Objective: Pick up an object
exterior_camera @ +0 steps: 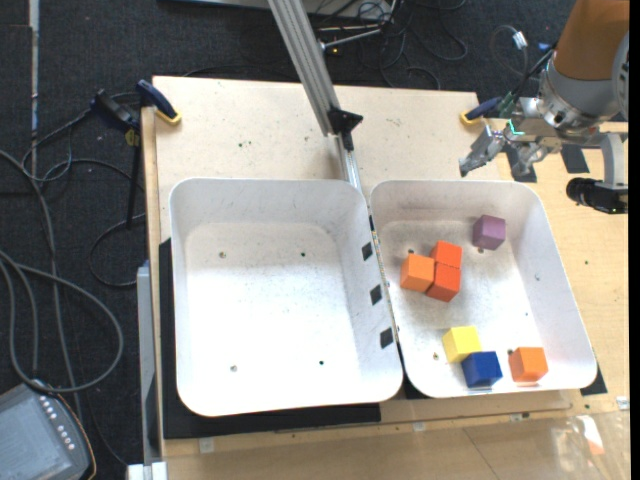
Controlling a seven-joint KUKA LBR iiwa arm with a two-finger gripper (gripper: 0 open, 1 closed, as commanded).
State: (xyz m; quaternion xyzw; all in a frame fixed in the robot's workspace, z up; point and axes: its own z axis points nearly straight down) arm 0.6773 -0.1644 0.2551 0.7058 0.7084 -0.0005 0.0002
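Camera view — gripper [497, 158] hovers above right bin's [560, 288] far rim — fingers spread.

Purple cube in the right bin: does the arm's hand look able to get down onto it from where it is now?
Probably yes. The purple cube sits apart from the orange blocks, with bare bin floor around it, and the hand hangs just beyond the bin's far rim with nothing between them.

1. Arm [590, 38] enters top right, orange band above grey wrist.
2. Hand [497, 160] hangs just beyond the right bin's far rim, fingers spread, nothing between them.
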